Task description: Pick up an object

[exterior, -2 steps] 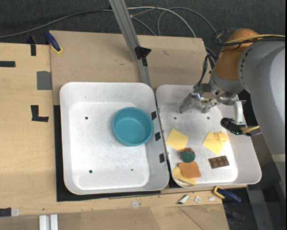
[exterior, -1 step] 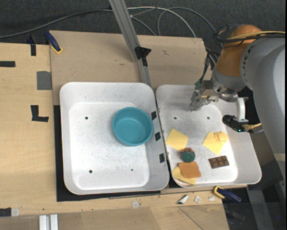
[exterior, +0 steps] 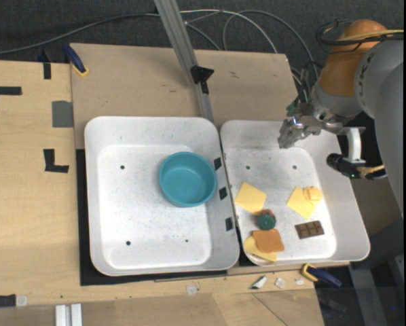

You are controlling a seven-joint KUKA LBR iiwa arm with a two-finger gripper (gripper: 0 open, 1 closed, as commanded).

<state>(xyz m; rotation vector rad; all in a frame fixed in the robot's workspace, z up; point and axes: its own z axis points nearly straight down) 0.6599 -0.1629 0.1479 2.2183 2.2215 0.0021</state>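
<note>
Yellow and brown play-food pieces lay clustered in the near half of the right bin, and the teal bowl serves here as the landmark. Just right of the bowl, across the seam between the bins, sat a flat yellow square. Farther right of the bowl lay a second yellow piece with a lumpy top, and just below it a small dark brown chocolate bar. Below and right of the bowl a small green and red ball touched an orange-brown slab, which overlapped a pale yellow disc at the bin's near rim. The pieces stood apart enough to leave bare white floor between most of them, and the far half of that bin was open.

The gripper hung well up and right of the bowl, over the far right part of the right bin, clear of every piece; its fingers held nothing, though how wide they stood could not be told. The bowl itself sat alone toward the right side of the left bin. A grey pole slanted down to the bins' far edge above the bowl.
</note>
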